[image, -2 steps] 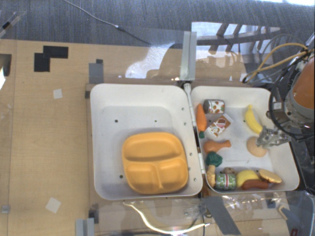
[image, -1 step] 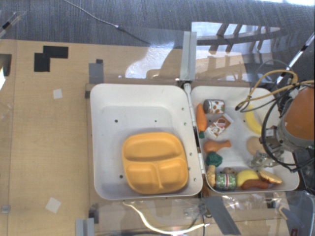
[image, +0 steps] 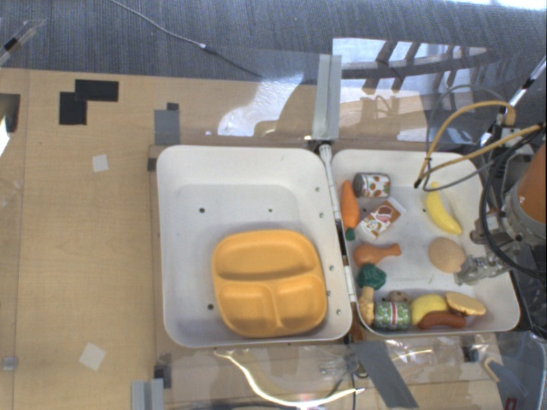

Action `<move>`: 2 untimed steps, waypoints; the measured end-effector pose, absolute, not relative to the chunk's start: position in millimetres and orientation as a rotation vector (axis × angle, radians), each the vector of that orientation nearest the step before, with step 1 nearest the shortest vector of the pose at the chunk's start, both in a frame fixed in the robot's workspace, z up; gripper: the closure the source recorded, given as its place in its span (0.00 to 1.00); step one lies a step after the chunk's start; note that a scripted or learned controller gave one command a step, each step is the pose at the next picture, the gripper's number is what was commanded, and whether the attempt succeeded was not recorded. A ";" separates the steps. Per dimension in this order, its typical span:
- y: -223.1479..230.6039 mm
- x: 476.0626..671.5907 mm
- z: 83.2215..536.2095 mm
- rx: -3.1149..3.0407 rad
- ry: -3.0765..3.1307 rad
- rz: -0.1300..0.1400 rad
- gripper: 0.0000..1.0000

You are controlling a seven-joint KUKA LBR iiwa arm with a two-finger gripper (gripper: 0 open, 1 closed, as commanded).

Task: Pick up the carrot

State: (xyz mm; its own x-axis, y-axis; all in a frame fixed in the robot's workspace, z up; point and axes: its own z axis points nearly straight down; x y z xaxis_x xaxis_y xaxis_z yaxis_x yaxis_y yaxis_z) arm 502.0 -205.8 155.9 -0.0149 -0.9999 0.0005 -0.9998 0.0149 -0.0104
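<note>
**Carrot untouched at right bin's left wall; gripper off to the right**

Carrot point(image: 349, 204) lies in right bin point(image: 504, 314), approx. upright in frame, long axis running near-to-far, pressed along the bin's left wall next to the divider btwn bins. Nothing on top of it. Just right of it: a small can point(image: 372, 184) at its far end and a carton point(image: 379, 220) at its near end, both v. close, maybe touching; can't tell for sure.

Gripper point(image: 479, 268) sits at the right side of the same bin, low over the floor, just near-right of a tan egg point(image: 446, 254). Well apart from carrot, w/ carton and drumstick point(image: 377, 252) btwn them. Fingers: can't tell if apart or closed, the metal parts are too small and blurred. Nothing seen btwn them.

Other stuff in right bin: banana point(image: 444, 211) toward far right; green item point(image: 371, 275) below drumstick; along near wall a corn cob point(image: 367, 302), green can point(image: 392, 313), lemon point(image: 429, 307), sausage point(image: 442, 319), cookie point(image: 464, 303), all bunched together.

Left bin point(image: 184, 229) holds a yellow tray point(image: 269, 280) w/ three compartments, sitting in its near-right part.

Arm point(image: 523, 203) enters from right w/ black and yellow cables point(image: 466, 118) looping over bin's far-right corner.
</note>
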 end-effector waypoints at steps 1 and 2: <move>-204.7 515.6 152.0 -2.575 1.789 -0.007 1.00; -196.9 509.3 147.7 -2.699 1.598 -0.008 1.00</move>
State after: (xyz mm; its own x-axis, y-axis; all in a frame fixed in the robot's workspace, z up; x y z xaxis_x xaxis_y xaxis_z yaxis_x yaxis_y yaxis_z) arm 509.3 -196.9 147.7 0.4809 -0.8768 0.0022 -0.8768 -0.4809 -0.0064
